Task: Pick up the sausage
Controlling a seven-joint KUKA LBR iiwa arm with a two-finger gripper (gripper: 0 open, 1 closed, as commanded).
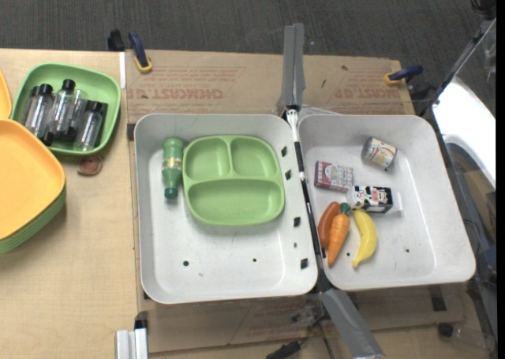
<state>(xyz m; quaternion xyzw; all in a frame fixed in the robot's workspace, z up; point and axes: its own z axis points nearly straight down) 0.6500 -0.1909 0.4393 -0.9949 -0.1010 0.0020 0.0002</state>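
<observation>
The sausage (pixel 324 221) is a short reddish-brown piece lying in the right bin (pixel 442 215), close against that bin's left wall. An orange carrot (pixel 339 233) with a green top lies right beside it and touches it along its right side. A yellow banana (pixel 364 237) lies just right of the carrot.
The right bin also holds a pink carton (pixel 334 176), a black-and-white milk carton (pixel 374 199) and a small can (pixel 379 152). The left bin (pixel 221 271) holds a green divided plate (pixel 233 178) and a green bottle (pixel 171 166). A green tray of bottles (pixel 67 109) and orange plates (pixel 28 192) sit at far left.
</observation>
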